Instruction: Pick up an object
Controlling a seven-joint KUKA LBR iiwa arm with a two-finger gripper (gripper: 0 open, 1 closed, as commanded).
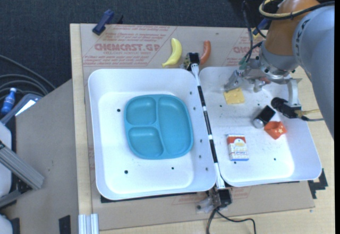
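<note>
Small red-and-white carton (238, 148) sits low in right white bin (303, 166); gripper (240, 80) hovers just above flat yellow foam square (234, 96), finger state unclear. Descend straight, centre on square before closing.

- The brown board (133, 47) behind the two bins carries red print. Its large line reads roughly "CHEMCAST GP"; the last letters are unclear.
- Smaller red lines stand above and below that line, too fine to read.
- More red print stands on the same board behind the right bin, partly hidden by the arm and not legible.
- The small red, white and blue box (238, 147) in the right bin (297, 166) bears a label too small to read.
</note>
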